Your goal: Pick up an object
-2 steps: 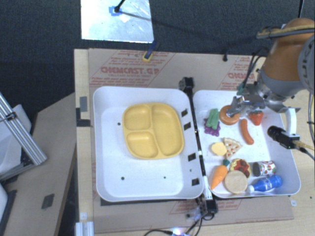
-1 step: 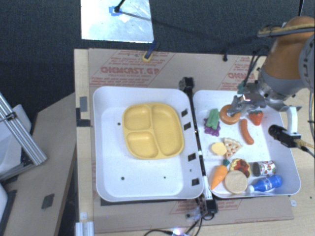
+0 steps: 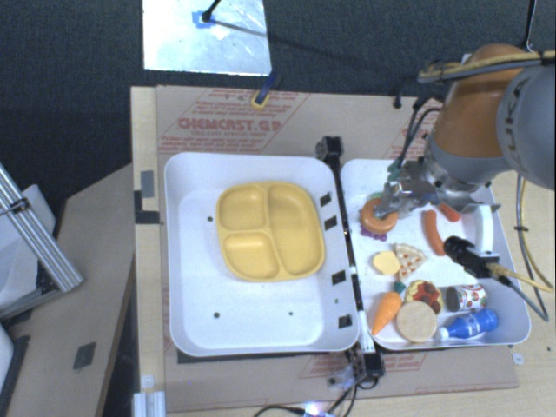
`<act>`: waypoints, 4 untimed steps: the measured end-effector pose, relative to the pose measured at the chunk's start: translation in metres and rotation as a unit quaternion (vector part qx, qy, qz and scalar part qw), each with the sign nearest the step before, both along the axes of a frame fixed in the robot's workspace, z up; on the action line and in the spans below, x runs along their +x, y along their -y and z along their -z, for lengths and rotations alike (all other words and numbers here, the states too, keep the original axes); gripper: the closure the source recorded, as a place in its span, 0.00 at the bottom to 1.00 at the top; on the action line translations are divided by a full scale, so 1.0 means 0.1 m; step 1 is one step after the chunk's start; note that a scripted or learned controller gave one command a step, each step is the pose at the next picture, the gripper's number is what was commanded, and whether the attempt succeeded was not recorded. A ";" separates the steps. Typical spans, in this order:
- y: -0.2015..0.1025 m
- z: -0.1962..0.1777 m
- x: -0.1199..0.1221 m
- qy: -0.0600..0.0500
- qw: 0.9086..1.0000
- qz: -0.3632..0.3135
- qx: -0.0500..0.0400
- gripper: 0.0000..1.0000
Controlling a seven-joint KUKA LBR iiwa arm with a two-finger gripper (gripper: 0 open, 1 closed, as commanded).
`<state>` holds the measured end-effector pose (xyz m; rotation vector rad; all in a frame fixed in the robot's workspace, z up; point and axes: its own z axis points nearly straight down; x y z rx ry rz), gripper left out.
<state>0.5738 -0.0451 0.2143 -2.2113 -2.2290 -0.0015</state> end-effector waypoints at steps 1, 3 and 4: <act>-0.54 -0.17 -0.23 0.001 1.000 -0.001 0.000 1.00; -0.55 -0.02 -0.32 0.001 1.000 0.003 -0.001 1.00; -0.62 -0.04 -0.23 0.002 1.000 0.001 0.000 1.00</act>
